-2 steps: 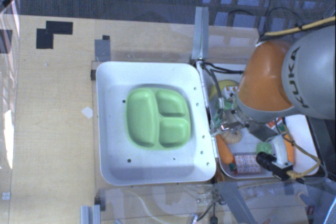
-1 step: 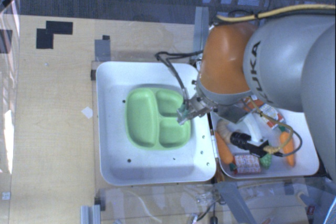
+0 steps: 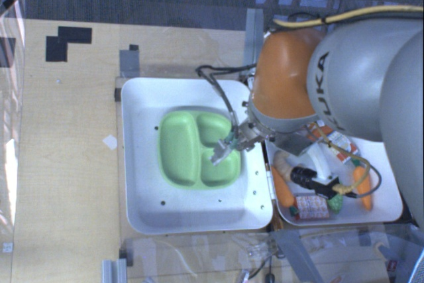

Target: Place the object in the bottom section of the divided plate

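I am hovering my pincer low over the right side of the green divided plate, which is sitting in the left bin — roughly on the ridge between its two smaller sections. Whether the pincer is clenched or released I cannot tell, and I am not making out any object in it. A carrot and other pieces are lying in the right bin. I am worrying about two things: letting go on the ridge, so the object is rolling into the upper section instead of the bottom section — or pressing down and tipping the plate.
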You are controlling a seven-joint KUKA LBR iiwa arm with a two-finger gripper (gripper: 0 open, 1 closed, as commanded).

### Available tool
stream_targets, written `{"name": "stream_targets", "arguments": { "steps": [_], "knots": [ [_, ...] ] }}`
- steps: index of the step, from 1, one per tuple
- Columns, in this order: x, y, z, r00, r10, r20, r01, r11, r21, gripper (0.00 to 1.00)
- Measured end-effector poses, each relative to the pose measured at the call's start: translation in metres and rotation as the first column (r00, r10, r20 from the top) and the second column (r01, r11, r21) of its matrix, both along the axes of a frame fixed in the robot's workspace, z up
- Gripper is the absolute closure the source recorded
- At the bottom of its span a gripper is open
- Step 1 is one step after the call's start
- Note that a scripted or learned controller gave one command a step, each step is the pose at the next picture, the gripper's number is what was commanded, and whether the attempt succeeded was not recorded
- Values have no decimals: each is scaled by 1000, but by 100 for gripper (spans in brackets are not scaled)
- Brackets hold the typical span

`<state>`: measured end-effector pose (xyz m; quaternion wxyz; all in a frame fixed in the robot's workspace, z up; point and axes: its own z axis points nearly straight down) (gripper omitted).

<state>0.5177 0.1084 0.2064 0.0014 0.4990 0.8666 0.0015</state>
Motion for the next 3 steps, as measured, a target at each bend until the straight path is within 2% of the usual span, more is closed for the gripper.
{"name": "stream_targets", "arguments": {
  "steps": [1, 2, 3],
  "knots": [
    [17, 12, 23, 989, 147, 2, -147, 989, -1, 0],
    [69, 66, 12, 1000, -30, 1, 30, 1000, 0, 0],
    [-7, 80, -87, 994, -110, -1, 110, 994, 1, 0]
  ]
}}
